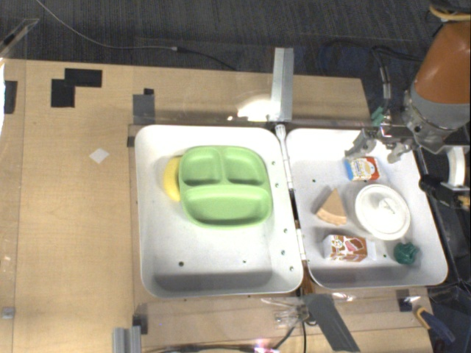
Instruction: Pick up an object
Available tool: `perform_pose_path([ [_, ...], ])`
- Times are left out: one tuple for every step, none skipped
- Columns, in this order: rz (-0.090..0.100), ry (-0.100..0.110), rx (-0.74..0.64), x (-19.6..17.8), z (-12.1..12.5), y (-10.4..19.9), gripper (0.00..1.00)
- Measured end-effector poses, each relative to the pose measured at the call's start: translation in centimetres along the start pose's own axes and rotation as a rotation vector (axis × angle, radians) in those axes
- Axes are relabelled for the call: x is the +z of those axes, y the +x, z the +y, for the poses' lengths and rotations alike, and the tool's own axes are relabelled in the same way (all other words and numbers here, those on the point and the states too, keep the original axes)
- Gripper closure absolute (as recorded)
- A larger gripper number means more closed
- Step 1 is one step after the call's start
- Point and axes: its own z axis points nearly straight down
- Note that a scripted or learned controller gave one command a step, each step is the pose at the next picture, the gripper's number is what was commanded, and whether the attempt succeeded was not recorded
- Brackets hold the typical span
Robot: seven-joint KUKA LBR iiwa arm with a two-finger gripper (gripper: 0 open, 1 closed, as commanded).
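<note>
The robot's gripper (pixel 379 144) hangs over the far side of the right bin (pixel 434 271), fingers spread wide with nothing between them. A small blue and red carton (pixel 361 168) lies just below it. Nearby sit a white bowl (pixel 382 211), a sandwich wedge (pixel 333 207), and a brown packet (pixel 346 248). A green tray (pixel 223 184) sits in the left bin (pixel 206 267).

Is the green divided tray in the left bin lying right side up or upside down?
Right side up: the green tray shows its three hollow compartments facing upward.
</note>
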Motion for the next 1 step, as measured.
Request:
perform_pose_path([
  [-0.001, -0.003, -0.041, 15.80, -0.39, -1.86, 0.00],
])
